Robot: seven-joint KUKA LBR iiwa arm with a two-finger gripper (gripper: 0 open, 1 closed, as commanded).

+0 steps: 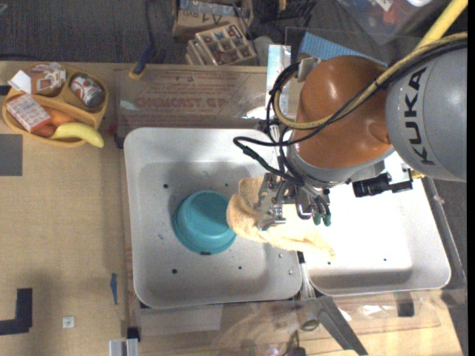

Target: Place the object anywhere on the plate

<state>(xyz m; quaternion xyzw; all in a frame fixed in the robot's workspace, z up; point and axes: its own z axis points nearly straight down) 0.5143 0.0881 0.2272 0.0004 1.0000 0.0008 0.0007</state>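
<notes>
Gripper (278,208), grasp state unclear, overlies yellow cloth (282,232) beside teal bowl (204,221).

Left bin (148,273): teal bowl (202,222) blocks centre; floor around free.

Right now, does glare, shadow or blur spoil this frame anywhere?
Camera view: even light, mild softness overall; the left bin floor is bright but keeps detail; the arm shades the cloth-like object beside the teal bowl; the gripper is cluttered, hard to read.
</notes>
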